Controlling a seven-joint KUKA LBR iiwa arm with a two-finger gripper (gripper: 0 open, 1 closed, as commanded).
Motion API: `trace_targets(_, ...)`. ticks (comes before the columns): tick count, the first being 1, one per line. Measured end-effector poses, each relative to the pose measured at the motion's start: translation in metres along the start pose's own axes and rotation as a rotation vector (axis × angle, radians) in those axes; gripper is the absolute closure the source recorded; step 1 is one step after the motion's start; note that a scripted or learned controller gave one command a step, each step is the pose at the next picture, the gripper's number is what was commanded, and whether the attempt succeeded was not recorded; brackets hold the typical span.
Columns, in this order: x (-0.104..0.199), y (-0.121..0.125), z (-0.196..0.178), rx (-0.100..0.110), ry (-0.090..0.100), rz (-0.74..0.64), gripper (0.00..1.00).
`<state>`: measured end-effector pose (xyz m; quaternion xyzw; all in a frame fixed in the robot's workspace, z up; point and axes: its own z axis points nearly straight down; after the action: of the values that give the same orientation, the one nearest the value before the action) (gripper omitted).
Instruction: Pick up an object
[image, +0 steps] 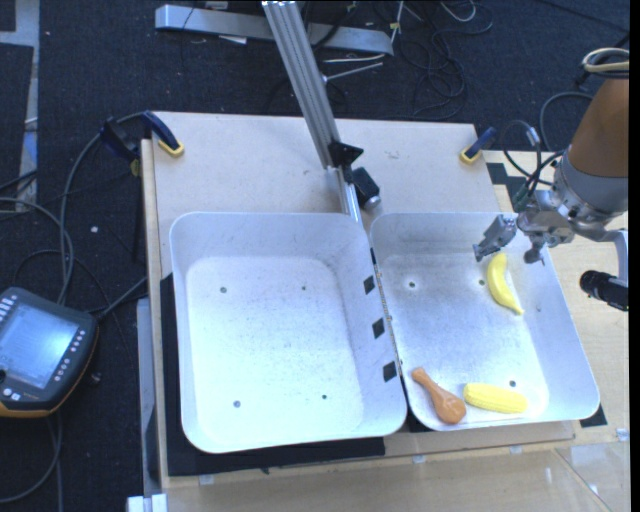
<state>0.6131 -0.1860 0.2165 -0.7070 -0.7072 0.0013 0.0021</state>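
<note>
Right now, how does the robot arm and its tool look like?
The arm is thick and rounded, with an orange band above a grey wrist section. A cable loops beside it near the top. The tool is small, grey metal, with two thin fingers and dark parts around them.

No text, label, brand, number or sign can be read anywhere in the camera view. The handheld control pendant on the floor beside the bench's left edge has a lit screen, but whatever it displays is too small and blurred to make out. The black marks along the seam between the two white bins are plain dark patches with no lettering that can be told.
</note>
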Motion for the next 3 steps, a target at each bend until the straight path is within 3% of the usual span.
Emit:
trace_targets(2,0.003,-0.001,0.104,-0.001,0.000,0.000,0.00)
trace_targets(3,0.002,0.000,0.091,-0.005,-0.001,0.000,1.00)
